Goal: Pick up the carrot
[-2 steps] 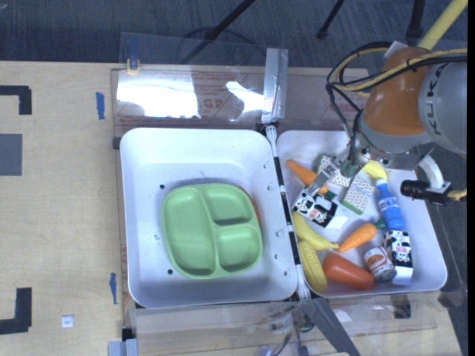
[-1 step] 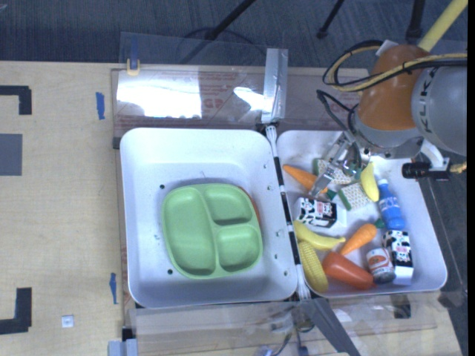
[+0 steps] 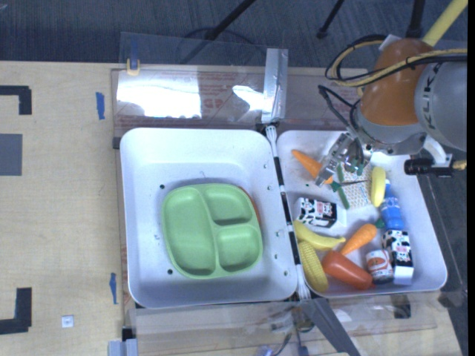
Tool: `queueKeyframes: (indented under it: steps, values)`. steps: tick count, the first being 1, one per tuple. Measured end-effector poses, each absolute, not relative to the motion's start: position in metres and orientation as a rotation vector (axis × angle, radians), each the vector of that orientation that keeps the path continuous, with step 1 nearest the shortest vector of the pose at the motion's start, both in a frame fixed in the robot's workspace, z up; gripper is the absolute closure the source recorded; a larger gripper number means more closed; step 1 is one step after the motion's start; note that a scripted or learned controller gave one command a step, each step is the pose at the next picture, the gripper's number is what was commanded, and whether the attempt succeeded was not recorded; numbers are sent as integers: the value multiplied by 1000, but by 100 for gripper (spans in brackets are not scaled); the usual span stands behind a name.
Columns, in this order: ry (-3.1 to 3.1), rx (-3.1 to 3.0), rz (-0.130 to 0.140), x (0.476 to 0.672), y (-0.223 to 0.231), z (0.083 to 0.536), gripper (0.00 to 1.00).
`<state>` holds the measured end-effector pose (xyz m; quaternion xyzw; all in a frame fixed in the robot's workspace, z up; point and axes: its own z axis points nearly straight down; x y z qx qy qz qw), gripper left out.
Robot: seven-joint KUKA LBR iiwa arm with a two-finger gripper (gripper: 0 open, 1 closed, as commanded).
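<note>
Two orange carrots lie in the right bin (image 3: 434,273). One carrot (image 3: 306,161) lies at the bin's far left, slanting down to the right. The other carrot (image 3: 360,237) lies mid-bin, beside a banana. My gripper (image 3: 332,167) comes down from the arm's orange band (image 3: 393,87) and sits right at the lower right end of the far-left carrot, touching or nearly touching it. The wrist hides the gripper's tip and that end of the carrot.
The right bin also holds a cow-print carton (image 3: 318,212), a banana (image 3: 319,237), corn (image 3: 313,267), a red pepper (image 3: 345,271), a small yellow banana (image 3: 378,185), a blue bottle (image 3: 391,215) and a can (image 3: 377,262). A green divided plate (image 3: 214,230) lies in the left bin (image 3: 141,162).
</note>
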<state>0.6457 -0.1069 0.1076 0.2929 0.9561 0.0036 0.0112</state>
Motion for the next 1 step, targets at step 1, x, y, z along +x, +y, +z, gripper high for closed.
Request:
queueKeyframes:
  steps: [1]
  values:
    - [2988, 950, 2, 632, -86, 219, 100]
